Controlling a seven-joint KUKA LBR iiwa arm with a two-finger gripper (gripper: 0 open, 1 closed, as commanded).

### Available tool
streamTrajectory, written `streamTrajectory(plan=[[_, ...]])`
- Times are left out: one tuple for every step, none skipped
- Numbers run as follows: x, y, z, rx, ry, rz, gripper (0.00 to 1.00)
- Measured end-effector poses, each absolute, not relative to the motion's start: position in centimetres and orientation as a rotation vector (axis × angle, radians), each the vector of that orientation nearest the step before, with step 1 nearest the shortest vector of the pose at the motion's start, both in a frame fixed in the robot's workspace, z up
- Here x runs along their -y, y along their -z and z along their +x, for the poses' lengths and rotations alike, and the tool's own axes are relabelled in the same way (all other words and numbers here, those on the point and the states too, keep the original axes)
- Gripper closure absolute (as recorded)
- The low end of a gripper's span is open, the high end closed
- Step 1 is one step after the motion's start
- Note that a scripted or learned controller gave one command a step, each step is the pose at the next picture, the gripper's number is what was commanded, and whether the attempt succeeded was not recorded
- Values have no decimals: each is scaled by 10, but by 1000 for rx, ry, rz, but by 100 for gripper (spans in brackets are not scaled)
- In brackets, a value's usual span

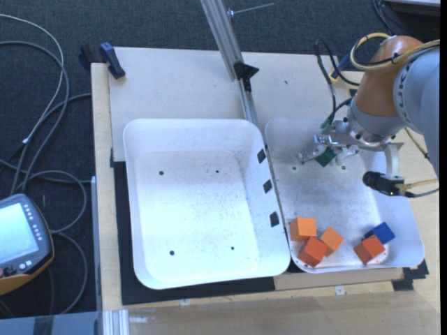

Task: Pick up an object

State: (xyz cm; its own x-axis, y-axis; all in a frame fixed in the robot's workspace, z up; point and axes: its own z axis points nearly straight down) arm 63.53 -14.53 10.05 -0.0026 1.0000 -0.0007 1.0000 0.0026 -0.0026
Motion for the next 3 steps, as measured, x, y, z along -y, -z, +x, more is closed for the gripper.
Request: streamTrajectory(plan=[[182, -108, 579, 2213, -3, -2223, 0], [147, -100, 646, 2231, 6, -2218, 0], [155, -100, 614, 2218, -4, -2220, 0]])
